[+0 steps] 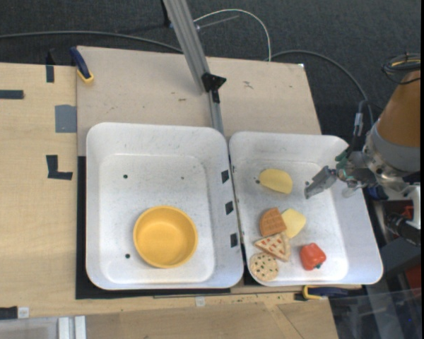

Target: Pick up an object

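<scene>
The gripper [318, 184] hangs over the right bin [353, 260] near its right wall, whether spread or pinched I cannot tell, and the nearest thing, a pale yellow lemon-like piece [275, 181], lies just to its left, long axis running left-right.

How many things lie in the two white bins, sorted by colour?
Yellow: 3, namely the bowl, the lemon-like piece and the wedge
Brown or tan: 3, namely the toast-like piece, the pizza slice and the cookie
Red: 1, the pepper-like piece
Total: 7
</scene>
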Robot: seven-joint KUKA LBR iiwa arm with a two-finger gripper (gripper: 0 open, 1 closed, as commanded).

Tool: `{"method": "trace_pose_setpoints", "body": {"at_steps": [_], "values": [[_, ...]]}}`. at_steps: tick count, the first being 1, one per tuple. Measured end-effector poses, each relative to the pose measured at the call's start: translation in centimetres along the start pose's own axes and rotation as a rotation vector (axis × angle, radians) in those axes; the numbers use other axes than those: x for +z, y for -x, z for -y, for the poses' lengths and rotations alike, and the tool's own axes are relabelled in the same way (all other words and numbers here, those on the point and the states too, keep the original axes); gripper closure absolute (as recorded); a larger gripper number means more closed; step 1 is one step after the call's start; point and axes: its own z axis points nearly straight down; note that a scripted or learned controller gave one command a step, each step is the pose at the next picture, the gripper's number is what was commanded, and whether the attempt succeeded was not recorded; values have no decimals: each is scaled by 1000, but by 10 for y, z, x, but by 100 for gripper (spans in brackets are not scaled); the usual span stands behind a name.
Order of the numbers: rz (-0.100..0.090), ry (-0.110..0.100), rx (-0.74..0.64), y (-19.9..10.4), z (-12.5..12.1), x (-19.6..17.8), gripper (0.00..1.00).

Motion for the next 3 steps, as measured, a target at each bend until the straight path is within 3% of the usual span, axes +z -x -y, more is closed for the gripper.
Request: {"method": "trace_pose_setpoints", "body": {"at_steps": [1,3], "values": [[0,1,0,0,0,0,0],[-1,-6,2,0,7,111,0]]}}
